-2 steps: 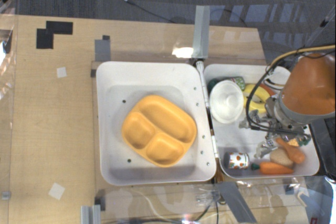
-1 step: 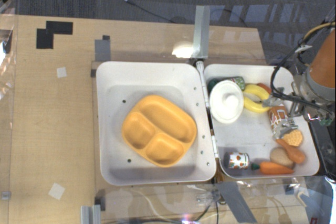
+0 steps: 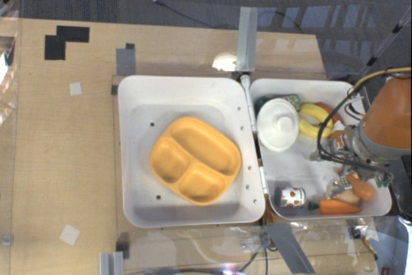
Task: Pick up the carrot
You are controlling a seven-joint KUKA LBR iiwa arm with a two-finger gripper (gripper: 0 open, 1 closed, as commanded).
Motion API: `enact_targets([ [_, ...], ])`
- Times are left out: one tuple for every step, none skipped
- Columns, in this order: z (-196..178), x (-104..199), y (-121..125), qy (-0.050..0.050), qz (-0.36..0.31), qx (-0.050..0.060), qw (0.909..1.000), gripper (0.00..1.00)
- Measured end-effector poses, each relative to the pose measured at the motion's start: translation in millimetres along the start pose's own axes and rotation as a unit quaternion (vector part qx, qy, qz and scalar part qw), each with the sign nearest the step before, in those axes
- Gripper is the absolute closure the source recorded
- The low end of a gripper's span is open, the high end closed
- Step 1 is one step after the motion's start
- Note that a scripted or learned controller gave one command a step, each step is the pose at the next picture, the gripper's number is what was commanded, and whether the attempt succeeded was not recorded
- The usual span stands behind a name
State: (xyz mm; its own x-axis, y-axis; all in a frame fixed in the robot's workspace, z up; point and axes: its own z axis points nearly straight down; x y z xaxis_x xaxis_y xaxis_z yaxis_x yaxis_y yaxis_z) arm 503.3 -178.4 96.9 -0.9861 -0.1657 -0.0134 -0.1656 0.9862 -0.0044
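Camera view, and the left bin [image 3: 138, 138] carries a yellow divided plate [image 3: 195, 159]. Right bin [image 3: 273, 206]: white bowl [image 3: 278, 123], banana [image 3: 313, 119], small can [image 3: 290, 197]. Carrot [image 3: 338, 207] lies along the near wall, claw [image 3: 343, 185] just above it — whether it's wide or closed, can't tell.
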Motion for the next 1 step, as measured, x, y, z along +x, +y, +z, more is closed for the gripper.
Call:
enact_targets([
  [-11.6,-3.5,0.3,-0.004,-0.002,0.002,1.0,1.0],
])
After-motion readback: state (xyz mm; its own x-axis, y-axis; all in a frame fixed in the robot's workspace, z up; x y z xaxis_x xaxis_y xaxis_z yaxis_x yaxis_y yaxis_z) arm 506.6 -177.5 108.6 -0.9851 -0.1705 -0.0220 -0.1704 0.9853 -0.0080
